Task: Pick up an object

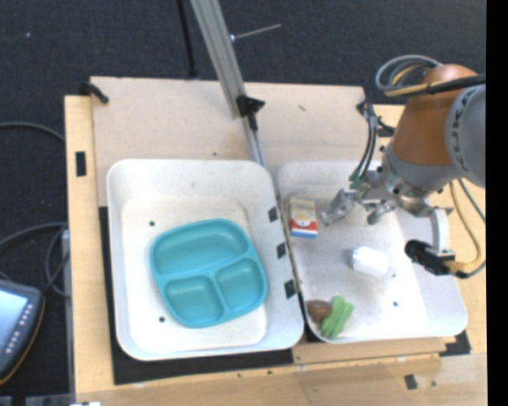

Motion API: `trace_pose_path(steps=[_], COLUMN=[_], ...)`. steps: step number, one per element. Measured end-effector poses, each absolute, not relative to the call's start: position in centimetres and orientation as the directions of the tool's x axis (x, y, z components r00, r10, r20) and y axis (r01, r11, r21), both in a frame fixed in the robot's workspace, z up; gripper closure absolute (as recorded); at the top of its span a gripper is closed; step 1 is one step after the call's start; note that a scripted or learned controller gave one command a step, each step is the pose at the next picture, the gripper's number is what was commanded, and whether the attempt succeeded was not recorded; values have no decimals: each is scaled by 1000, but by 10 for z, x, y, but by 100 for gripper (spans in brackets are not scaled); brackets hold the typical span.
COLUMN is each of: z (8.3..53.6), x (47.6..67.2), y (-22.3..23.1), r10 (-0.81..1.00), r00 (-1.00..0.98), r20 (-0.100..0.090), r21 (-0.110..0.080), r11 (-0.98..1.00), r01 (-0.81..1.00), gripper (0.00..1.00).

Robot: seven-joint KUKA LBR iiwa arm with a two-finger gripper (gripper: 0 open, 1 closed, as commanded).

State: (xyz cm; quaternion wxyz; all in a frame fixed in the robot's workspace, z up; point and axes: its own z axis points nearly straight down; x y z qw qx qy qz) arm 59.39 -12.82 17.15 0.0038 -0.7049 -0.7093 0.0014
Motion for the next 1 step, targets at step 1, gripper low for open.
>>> trace_pose_path(steps=[1], z=[202], x=[535], y=[-47], r10=[1000], r00=[-8], r20=[3], r21=[0], r11=[8], r01=[1000], gripper=[0])
